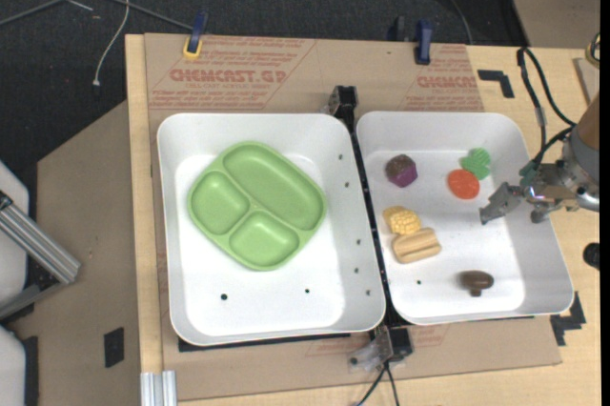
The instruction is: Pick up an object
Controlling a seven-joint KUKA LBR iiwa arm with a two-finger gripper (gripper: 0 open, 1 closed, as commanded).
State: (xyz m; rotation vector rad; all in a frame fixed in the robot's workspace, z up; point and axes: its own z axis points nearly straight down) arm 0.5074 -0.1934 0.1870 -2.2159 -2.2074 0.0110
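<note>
Your gripper (516, 204) hangs over the right bin (534, 294), fingers spread wide and holding nothing. Just to its left lies the red tomato (464, 185) with the green piece (477, 160); the brown mushroom (476, 280) sits below-left.

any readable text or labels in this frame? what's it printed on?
"CHEMCAST GP": red print on the brown paper-faced sheet under the two white bins, left of centre; smaller lines below it are too blurred to read.
Same red print repeats at the sheet's right, near the blue clamp; partly cut off, not fully legible.
</note>
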